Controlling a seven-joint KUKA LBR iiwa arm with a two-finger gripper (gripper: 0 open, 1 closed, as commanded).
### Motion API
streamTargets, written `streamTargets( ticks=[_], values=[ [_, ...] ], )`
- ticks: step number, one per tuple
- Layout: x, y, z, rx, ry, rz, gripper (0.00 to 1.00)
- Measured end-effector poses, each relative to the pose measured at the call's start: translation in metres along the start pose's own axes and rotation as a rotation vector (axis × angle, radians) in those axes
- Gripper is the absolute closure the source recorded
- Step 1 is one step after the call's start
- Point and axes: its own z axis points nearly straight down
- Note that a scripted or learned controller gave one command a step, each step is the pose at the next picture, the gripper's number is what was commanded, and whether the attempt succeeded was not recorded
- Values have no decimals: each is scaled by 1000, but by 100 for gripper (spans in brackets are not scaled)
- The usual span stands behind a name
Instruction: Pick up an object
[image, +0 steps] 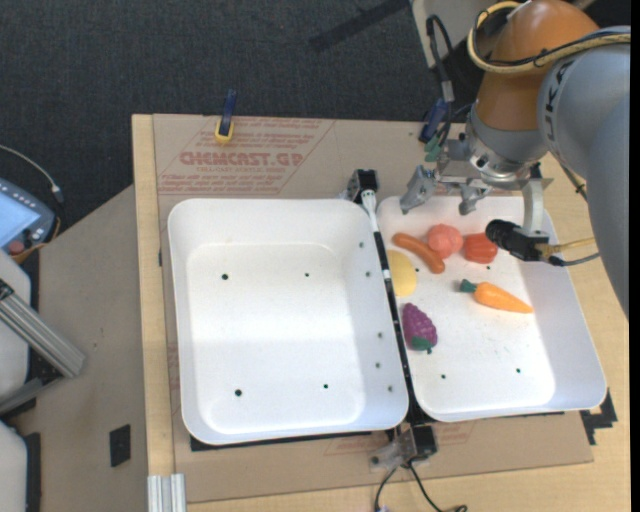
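Pincer (438, 195) hangs spread open, holding nothing, just above the peach ball (445, 239) in the right bin (560, 385).

Arm (560, 70) cut off top right; yellow item (402, 272) perhaps partly hidden by bin wall.

Grey KUKA arm (590, 110) reaching in from the right, orange band (525, 45) above the wrist, wrist angled downward, two-finger metal gripper (440, 197) hanging low — fingers (412, 195) spread apart, nothing between them — dark cables trailing beside the wrist
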Motion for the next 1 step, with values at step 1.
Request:
streamTargets(
  ticks=[1],
  values=[
    [-96,-1,-45,1,-1,-2,0]
  ],
)
